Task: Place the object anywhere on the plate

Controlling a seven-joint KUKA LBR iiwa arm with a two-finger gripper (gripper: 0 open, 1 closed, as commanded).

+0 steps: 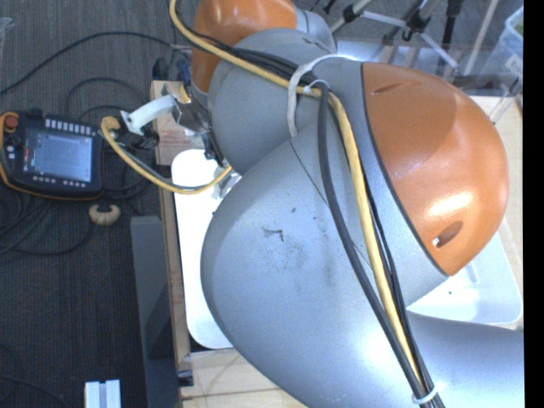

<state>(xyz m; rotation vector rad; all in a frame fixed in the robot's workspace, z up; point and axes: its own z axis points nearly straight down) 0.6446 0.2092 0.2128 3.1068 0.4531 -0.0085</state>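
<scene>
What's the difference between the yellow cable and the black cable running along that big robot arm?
The yellow cable is pale yellow and looks a little thicker; the black cable is dark and thinner. The yellow cable loops out into the air beyond the arm at the top and left, while the black cable stays close against the grey shell. Both run side by side down the arm and pass under the same white tie.
</scene>
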